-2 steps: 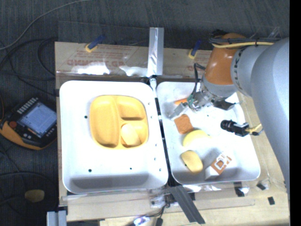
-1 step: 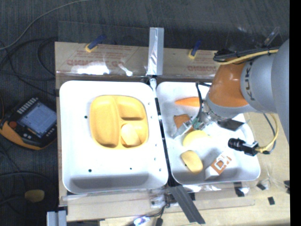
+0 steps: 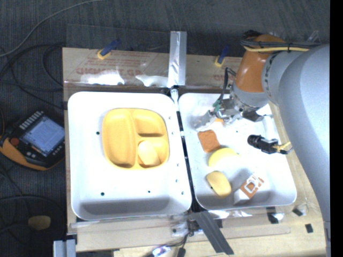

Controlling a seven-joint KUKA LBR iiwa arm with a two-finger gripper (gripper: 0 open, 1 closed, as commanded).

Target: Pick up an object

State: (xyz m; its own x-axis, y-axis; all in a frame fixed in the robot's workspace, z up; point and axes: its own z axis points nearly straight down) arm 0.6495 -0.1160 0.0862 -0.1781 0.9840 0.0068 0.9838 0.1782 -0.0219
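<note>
Orange-brown square pad (image 3: 208,140) lies flat in the right bin (image 3: 286,199), towards the wall shared with the other bin, in the half farther from the camera. Just below it sits a round yellow lump (image 3: 222,156), close to the pad's corner; contact unclear. Nearer the camera lies a pale oval lump (image 3: 218,182), just apart from the round one. A small white-and-orange box (image 3: 252,185) lies tilted beside it, towards the bin's near right corner. None of the four is lifted. Gripper (image 3: 224,110) hangs over the far end of the same bin, above and slightly right of the square pad and apart from it. Nothing seen held in it, and I cannot tell whether it is spread or closed. Grey arm (image 3: 303,90) with its orange band comes in from the right. Left bin (image 3: 86,199) holds a divided yellow tray (image 3: 120,138), roughly centred. A strip of silver tape (image 3: 177,58) runs along the bench beyond the join of the bins. Off the bench, left, a handheld controller (image 3: 37,138) rests on the dark floor.
</note>
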